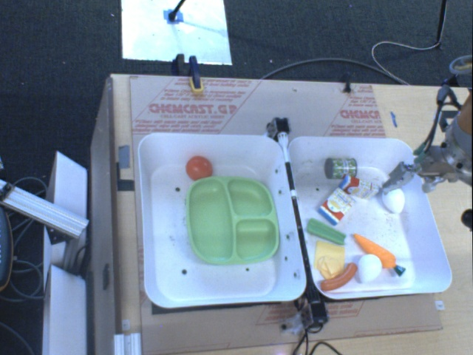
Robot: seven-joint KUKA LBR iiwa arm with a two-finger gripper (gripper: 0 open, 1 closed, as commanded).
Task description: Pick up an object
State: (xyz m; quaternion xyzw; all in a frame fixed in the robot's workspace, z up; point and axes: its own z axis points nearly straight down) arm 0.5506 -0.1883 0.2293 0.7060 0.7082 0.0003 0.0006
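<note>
Arm: the grey robot arm (460,135) comes in from the right edge, above the far right part of the right bin.
Tool: the tool (403,174) hangs over the right bin's far right part, its tip just beside the white egg; how far it is open cannot be told, and nothing is seen between its parts.
Right bin: the shallow white plastic bin (436,235) on the right holds most of the small things.
White egg by the tool: a white egg-shaped piece (394,200) lies near the right wall, just under the tool tip.
Can: a small green-labelled tin can (340,168) lies on its side at the far end of the right bin.
Packet: a red, white and blue snack packet (341,200) lies left of the egg, near the can.
Green stick: a flat green bar (327,231) lies near the bin's left wall.
Cheese: a yellow flat slice (329,257) lies nearer than the green bar.
Sausage: a red-orange toy sausage (339,276) lies at the near edge, touching a second white egg (368,267).
Carrot: an orange toy carrot (375,250) lies right of the second egg.
Left bin: the white bin (159,220) on the left holds a pale green divided plastic tray (232,219) and, at its far corner, a red-orange ball (199,167).
Table: the brown cardboard-covered table (222,106) carries both bins.
</note>
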